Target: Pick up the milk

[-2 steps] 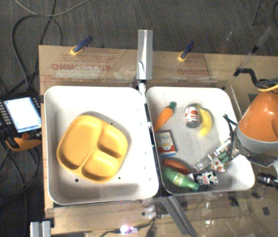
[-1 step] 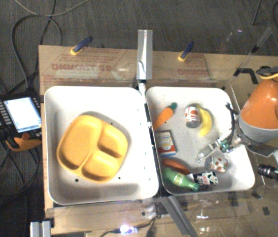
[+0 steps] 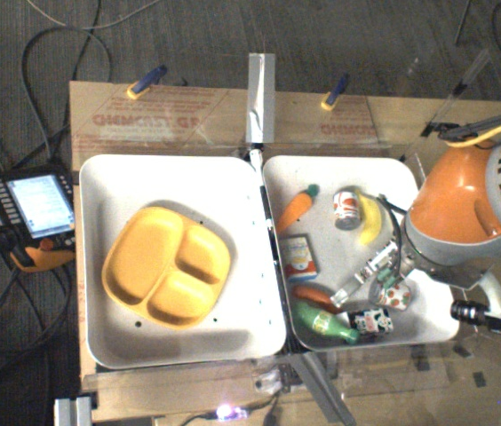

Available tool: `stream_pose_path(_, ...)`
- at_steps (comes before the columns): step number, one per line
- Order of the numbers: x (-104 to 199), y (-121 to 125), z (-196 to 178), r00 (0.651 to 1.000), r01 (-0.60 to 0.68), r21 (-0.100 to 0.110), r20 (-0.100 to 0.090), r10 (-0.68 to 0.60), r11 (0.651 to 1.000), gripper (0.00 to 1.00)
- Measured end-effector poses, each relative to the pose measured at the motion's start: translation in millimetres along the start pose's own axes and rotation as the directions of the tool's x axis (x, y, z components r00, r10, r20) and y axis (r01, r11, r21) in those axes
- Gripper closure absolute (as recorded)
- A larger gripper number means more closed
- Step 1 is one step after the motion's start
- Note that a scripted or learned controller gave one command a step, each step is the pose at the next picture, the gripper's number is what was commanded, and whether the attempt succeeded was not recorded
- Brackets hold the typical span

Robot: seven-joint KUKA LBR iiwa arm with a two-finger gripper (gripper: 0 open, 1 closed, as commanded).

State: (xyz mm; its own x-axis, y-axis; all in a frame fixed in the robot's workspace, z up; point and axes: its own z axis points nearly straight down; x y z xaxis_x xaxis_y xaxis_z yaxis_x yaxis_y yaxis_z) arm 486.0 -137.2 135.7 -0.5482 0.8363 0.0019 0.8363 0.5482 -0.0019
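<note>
1. At the near edge of the right bin [image 3: 428, 331] the milk [image 3: 377, 320], a small carton with black-and-white cow patches, lies on its side, just beside the cap end of a green bottle [image 3: 324, 321].
2. Touching the bottle's far side is a reddish sausage-shaped item [image 3: 314, 295], too dim to name surely.
3. The gripper [image 3: 384, 272] hangs just beyond the milk, its silver parts slanting toward the bin's middle. Whether it is wide or narrow I cannot tell; nothing visible sits in it.
4. A small white cup with red spots [image 3: 396, 295] lies close under the gripper, partly covered by it, between gripper and milk.
5. The arm [image 3: 459, 207], orange band uppermost, hides the right bin's right side.
6. Mid-bin, a small carton with an orange label [image 3: 298, 256] lies near the divider; its print is unreadable.
7. Farther back are a carrot [image 3: 293, 209], a red-and-white can [image 3: 347, 209] and a banana [image 3: 371, 219], the banana partly tucked behind the can.
8. The left bin [image 3: 99, 185] holds a yellow tray with 3 compartments [image 3: 168, 265], tilted askew.
9. Beyond the bins, 2 clamps [image 3: 147, 81] pin cardboard to the bench.
</note>
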Motion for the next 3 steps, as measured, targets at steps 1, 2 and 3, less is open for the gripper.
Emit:
stream_pose_path(1, -12.7, -11.6, 7.8, 0.996, 0.093, 0.001, 0.001, -0.093, 0.996, 0.00)
stream_pose_path(2, 1.4, 0.8, 23.7, 0.983, 0.184, -0.003, 0.014, -0.184, 0.983, 0.00)
stream_pose_path(3, 3.0, 8.2, 28.3, 0.992, -0.129, 0.000, 0.000, 0.129, 0.992, 0.00)
